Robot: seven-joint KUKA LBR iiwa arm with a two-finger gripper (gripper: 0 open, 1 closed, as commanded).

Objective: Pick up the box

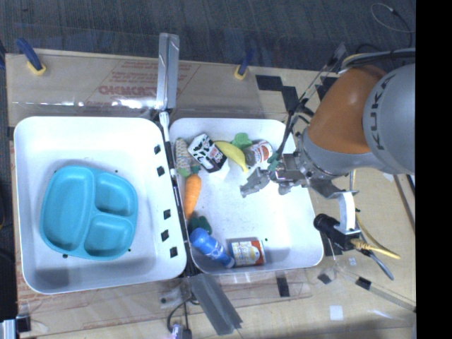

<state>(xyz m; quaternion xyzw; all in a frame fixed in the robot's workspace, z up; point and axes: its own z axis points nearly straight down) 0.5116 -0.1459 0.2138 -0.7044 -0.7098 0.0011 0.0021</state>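
Foremost, at the near edge of the bench: one grey flat bar, lying aslant below the gap between the two bins.

Surface: pale wooden top with red lettering at its far end, black tape squares scattered over it, and two blue clamps on the far edge. Dark carpet lies beyond.

Left bin: one blue divided plate, lying flat.

Right bin, near wall: blue bottle on its side, with a red-labelled tin just beside it.

Right bin, left wall: carrot, and beyond it a striped cob.

Right bin, far end: box, black-and-white patterned, which I take to be the task's thing, though the view is too coarse to be sure. It lies between the cob and a banana and appears to touch both. Past the banana are a green piece and a small red-and-white can.

My pincer hangs over the bare middle of the right bin, nearer the camera than the banana and the can and apart from the box. I cannot tell whether it is apart or together. Nothing shows in its grip. The banana lies between it and the box.
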